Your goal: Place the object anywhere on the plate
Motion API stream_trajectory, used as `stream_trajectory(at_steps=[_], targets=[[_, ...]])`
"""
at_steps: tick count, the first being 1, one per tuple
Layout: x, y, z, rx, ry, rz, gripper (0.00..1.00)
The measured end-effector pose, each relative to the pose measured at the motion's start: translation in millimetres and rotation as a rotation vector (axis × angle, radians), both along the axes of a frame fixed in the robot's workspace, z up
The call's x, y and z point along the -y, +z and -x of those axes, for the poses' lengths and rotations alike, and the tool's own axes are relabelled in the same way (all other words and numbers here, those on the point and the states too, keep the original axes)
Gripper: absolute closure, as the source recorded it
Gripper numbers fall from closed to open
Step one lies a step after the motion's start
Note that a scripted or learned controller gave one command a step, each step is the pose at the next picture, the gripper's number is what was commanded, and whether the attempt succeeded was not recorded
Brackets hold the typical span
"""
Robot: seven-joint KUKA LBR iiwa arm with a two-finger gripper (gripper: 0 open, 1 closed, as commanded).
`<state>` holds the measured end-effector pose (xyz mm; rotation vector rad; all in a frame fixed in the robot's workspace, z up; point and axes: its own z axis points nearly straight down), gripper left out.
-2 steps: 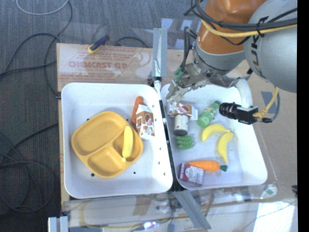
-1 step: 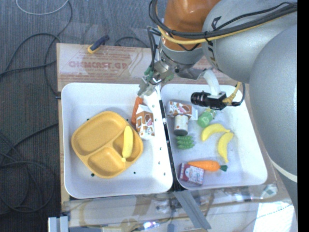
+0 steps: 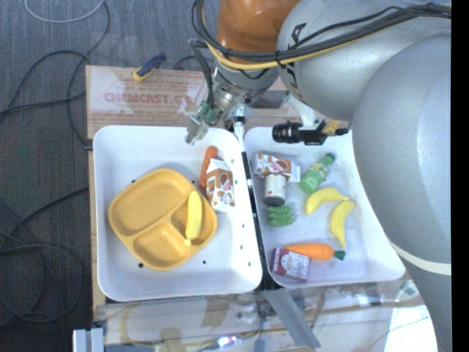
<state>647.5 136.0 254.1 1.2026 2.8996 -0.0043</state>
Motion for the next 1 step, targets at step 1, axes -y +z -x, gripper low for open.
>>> stream_trajectory(at_steps=[1], targets=[[-44.2,-14.5,-5.9,0.001,0.551,-0.002,1.00]])
